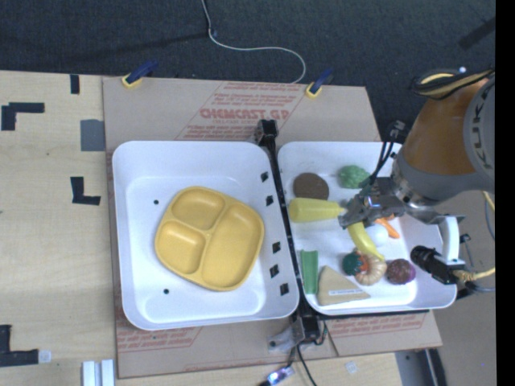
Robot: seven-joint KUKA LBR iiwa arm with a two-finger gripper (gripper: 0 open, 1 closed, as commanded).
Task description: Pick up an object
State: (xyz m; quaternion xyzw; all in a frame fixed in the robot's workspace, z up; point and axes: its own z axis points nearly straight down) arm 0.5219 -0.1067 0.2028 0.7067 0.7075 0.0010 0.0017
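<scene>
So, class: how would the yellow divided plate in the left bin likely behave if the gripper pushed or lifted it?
The yellow divided plate looks like rigid moulded plastic, so probably stiff and light. Lying flat in the left bin, it would likely slide, not roll. Its low rim may offer a poor grip.

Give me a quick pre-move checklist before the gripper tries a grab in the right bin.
1. Gripper over the right bin: ok.
2. Target under it: banana lies just below; ok.
3. Something between the fingers: cannot tell.
4. Room around the banana: not ok; a carrot, a green ball and a beige lump crowd it.
5. Yellow tray sits in the left bin, out of the way: ok.
</scene>
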